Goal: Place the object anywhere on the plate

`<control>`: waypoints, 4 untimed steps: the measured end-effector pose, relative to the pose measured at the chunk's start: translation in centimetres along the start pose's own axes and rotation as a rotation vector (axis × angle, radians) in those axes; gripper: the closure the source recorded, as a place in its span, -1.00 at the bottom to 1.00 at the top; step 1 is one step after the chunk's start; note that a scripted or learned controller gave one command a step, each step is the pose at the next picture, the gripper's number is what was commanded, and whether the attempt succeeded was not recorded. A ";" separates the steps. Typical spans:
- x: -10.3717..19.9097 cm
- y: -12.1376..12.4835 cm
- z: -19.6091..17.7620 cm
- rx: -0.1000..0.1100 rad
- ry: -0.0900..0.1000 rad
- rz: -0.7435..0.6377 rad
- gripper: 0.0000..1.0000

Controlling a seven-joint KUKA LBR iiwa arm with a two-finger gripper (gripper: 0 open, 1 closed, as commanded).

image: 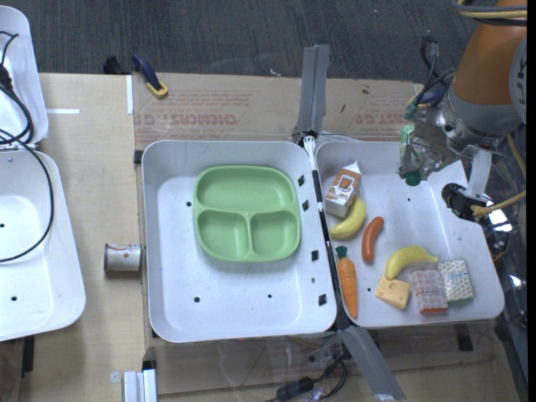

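Note:
A green plate [248, 213] with three compartments lies in the left bin [176, 300], nothing on it. The right bin [435, 212] holds a small milk carton [342, 190], a banana [351, 219], a sausage [372, 238], a carrot [347, 283], a second banana [409, 260], a cheese wedge [393, 292] and two patterned blocks [441, 286]. My gripper [410, 167] hangs over the bin's far right part, above bare floor and to the right of the milk carton. Nothing shows between its fingers.
A grey metal divider [313, 90] runs between the bins. A small can [123, 258] lies on the bench left of the left bin. A blue and yellow clamp [148, 75] sits at the bench's far edge. White fixtures [25, 224] stand at the far left.

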State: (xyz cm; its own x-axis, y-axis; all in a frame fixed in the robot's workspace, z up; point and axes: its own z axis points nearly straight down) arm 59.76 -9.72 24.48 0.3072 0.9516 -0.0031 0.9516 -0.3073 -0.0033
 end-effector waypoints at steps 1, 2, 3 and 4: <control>3.9 -3.6 5.4 0.001 0.001 -0.083 1.00; 11.8 -5.6 -2.9 -0.001 0.001 -0.030 1.00; 16.3 -10.4 2.2 0.002 -0.002 -0.062 1.00; 16.3 -10.4 2.2 0.001 -0.001 -0.060 -1.00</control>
State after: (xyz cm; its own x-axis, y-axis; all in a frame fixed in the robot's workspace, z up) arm 54.88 8.94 22.29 0.2501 0.9682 -0.0039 0.9682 -0.2501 -0.0047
